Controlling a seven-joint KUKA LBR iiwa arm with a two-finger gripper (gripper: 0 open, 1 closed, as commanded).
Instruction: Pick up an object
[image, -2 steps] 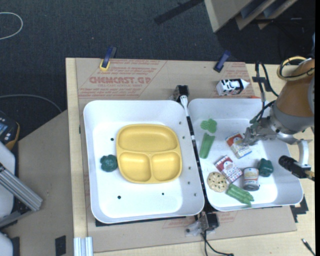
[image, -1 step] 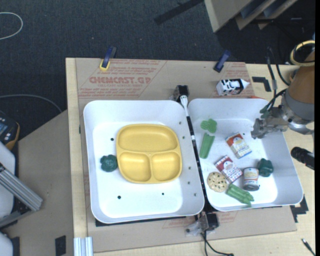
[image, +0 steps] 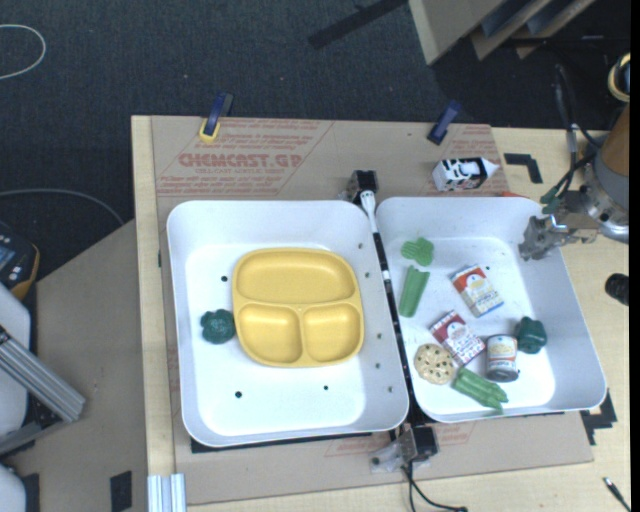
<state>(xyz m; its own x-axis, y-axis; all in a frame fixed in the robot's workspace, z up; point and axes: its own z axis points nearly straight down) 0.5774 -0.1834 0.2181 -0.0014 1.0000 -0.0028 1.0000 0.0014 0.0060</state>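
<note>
While the gripper (image: 537, 238) hangs over the far right corner of the right bin (image: 575, 300), nothing is between its fingers.
Jaws: too small and blurred to tell whether spread or pressed together.
Nearest candidates: a red-and-white carton (image: 477, 290) to the gripper's left and nearer, and a dark green broccoli piece (image: 530, 334) by the right wall.
Cluster: a second carton (image: 456, 337), a cookie (image: 434, 363), a small can (image: 501, 357) and a green pod (image: 479, 389) lie close, some touching (hard to single out).
Far left of that bin: two green vegetable pieces (image: 414, 276).
Left bin (image: 190, 270): a yellow divided tray (image: 298, 305), with another broccoli piece (image: 216, 326) just beside it.
Risk, wall: a descent from here would probably strike the rim.
Risk, cluster: closing there could catch two things or nudge the can over.
Risk, carton: lying flat, it may slip from the fingers.
</note>
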